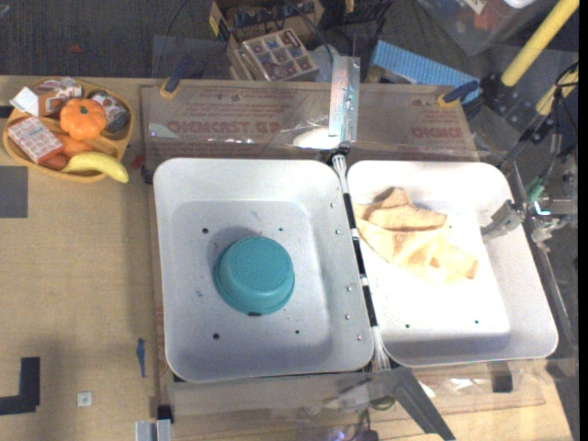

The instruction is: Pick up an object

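- The left bin [184, 191] holds one teal bowl [255, 275]; the bowl lies upside down, a little left of the middle of the bin floor; nothing touches it.
- The right bin [514, 338] holds some pale tan pieces [413, 237], which look like toast or flat bread; they lie in the upper left part of that bin, close to the wall shared with the left bin; they overlap each other, so I cannot tell how many they are.
- The two bins stand side by side and their inner rims touch along the middle.
- At the right rim of the right bin there is a small grey part [503, 217] with thin cables near it; it may belong to the arm, but the picture is too unclear to say; whether the end effector is open or closed, I cannot tell; nothing is seen held.
- On the bench at the far left stands a wicker basket [18, 145] with toy food; an orange pumpkin [84, 118] sits in it and a yellow banana [96, 164] lies along its front rim; it is well apart from both bins.
- Behind the bins lies a clear plastic sheet [239, 127] with faint red letters; further back are boxes [271, 49] and a yellow pole [547, 28] at the upper right.
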Controlling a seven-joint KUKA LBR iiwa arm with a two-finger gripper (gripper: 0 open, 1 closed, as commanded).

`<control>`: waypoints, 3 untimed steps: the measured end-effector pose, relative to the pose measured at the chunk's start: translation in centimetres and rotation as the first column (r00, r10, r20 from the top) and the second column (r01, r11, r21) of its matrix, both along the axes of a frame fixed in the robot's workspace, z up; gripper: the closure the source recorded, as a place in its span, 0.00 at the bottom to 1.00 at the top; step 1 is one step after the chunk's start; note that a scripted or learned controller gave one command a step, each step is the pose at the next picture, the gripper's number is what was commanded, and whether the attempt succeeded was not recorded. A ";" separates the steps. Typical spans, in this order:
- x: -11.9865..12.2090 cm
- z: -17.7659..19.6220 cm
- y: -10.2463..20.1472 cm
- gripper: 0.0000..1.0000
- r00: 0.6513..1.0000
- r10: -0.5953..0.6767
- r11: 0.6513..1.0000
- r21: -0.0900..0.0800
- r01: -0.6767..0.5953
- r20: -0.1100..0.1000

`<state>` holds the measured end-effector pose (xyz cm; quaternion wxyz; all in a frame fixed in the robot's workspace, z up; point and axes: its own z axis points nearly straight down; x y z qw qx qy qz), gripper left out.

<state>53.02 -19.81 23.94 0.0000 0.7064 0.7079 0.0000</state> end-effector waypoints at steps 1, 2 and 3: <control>1.8 -2.8 -0.9 0.00 0.997 0.082 0.997 0.000 -0.082 0.000; 3.8 1.1 2.0 0.00 0.964 0.265 0.964 -0.004 -0.265 0.005; 0.5 2.5 1.0 0.00 0.977 0.215 0.977 -0.001 -0.215 0.001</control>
